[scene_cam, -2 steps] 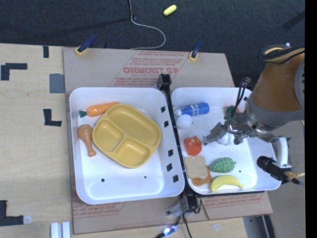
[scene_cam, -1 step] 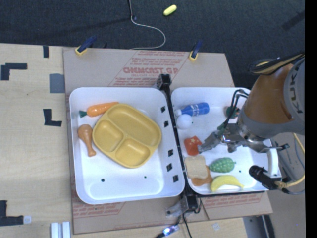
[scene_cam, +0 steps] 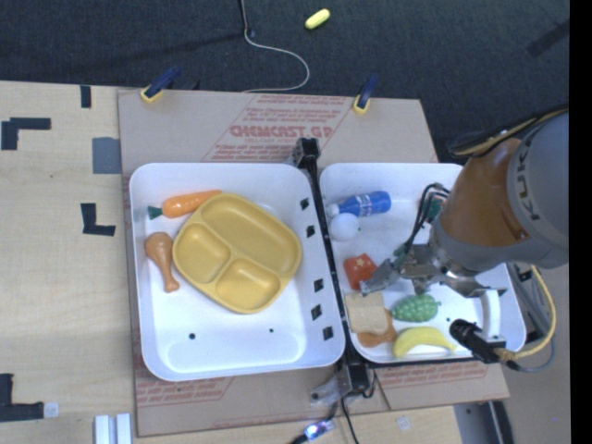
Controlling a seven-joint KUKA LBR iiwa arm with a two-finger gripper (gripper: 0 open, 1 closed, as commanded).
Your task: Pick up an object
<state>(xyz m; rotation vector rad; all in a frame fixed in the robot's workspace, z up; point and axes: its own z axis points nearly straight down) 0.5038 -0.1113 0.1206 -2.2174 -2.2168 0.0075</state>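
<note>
Nearest the lens: grey arm (scene_cam: 504, 206) with an orange band, entering from 3 o'clock and bent down over the right bin (scene_cam: 388, 168). At its tip, the gripper (scene_cam: 375, 283), low in the middle of that bin, just beside a red toy (scene_cam: 360, 267) at its 11 o'clock. Impossible to tell whether the jaws are released or clenched; nothing visibly held. Likely target of the pick: that red toy, lying loose on the bin floor. Around it, small toy foods scattered apart, probably so each can be grabbed singly: slice of bread (scene_cam: 367, 317) at 6 o'clock of the gripper, green vegetable (scene_cam: 416, 308) at 4 o'clock, banana (scene_cam: 421, 342) beyond it against the near wall, white ball (scene_cam: 344, 227) and blue bottle (scene_cam: 365, 203) toward 12 o'clock. In the left bin (scene_cam: 134, 248), at 9 o'clock: yellow divided plate (scene_cam: 238, 251), carrot (scene_cam: 190, 203) and drumstick (scene_cam: 162, 259) beside it, well apart from the arm.
</note>
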